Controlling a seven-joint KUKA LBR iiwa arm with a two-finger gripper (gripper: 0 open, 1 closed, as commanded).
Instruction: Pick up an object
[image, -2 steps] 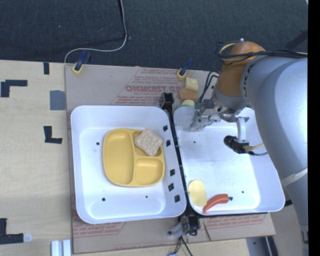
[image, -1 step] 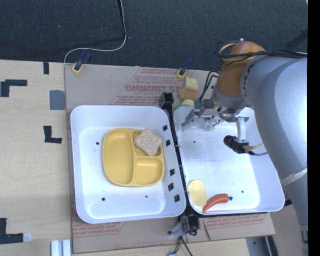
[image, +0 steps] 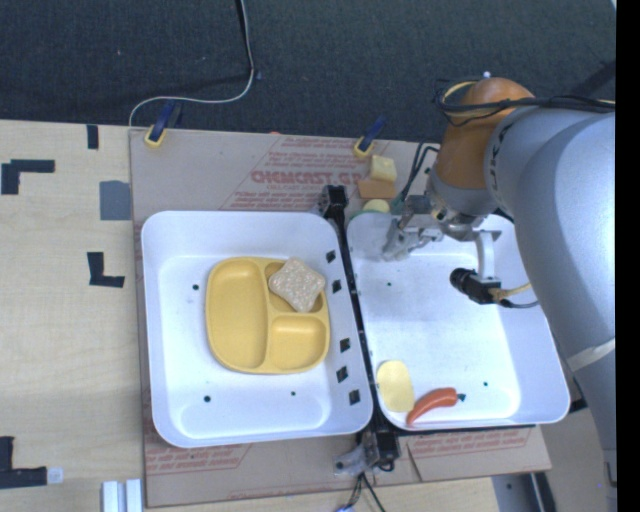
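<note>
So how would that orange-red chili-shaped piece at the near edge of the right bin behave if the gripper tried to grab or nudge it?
The chili-shaped piece looks glossy, so it may slip. Its narrow, curved, tapering body suggests it would pivot or roll when nudged rather than slide straight. It lies touching the yellow oval piece near the right bin wall, so a push would probably disturb both.

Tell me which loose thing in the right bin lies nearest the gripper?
The pale yellow piece lies slightly closer to the gripper than the orange pepper, which sits beside it nearer the front rim.
</note>
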